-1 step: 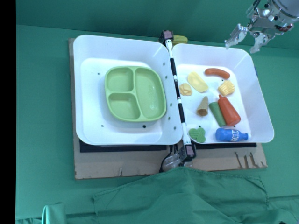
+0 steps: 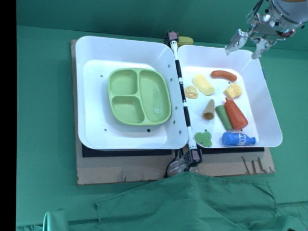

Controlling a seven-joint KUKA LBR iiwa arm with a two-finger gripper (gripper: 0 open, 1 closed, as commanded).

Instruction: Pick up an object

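My gripper (image 2: 246,45) hangs open above the far edge of the right bin (image 2: 269,114), with nothing between its fingers. Several toy foods lie in that bin: a red sausage (image 2: 224,74), a yellow block (image 2: 203,84), a corn piece (image 2: 233,90), a small pastry (image 2: 191,92), an ice cream cone (image 2: 209,109), a green cylinder (image 2: 223,117), a red-orange bottle (image 2: 235,113), a blue bottle (image 2: 237,139) and a green leafy piece (image 2: 203,138). The sausage lies closest below the gripper.
The left bin (image 2: 91,124) holds a green divided plate (image 2: 139,96). A black-and-white divider bar (image 2: 182,97) runs between the bins. A yellow item (image 2: 185,40) sits just beyond the bins' far edge. Green cloth covers the front.
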